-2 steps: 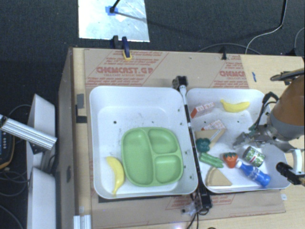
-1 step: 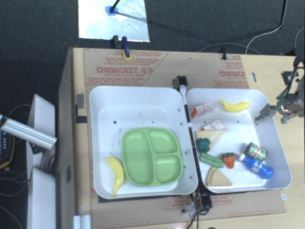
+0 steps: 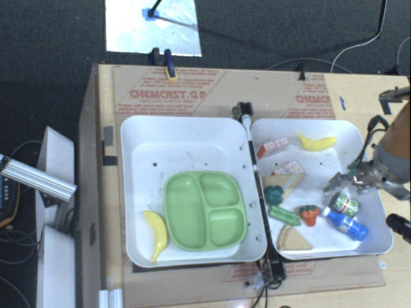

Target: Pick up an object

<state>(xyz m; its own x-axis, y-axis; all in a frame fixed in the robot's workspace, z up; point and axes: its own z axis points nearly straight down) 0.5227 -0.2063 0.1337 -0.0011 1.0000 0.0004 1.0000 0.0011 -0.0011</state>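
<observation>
Small green-labelled can (image 3: 347,204) in right white bin (image 3: 369,133), lying just under the gripper (image 3: 347,181).
Fingers apart w/ nothing between; drop straight down to straddle can, keep clear of blue bottle (image 3: 347,225) touching it, then close.

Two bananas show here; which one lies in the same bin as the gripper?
The banana at the far edge of the right bin, beyond the gripper. The other banana lies in the left bin, beside the green plate.
</observation>
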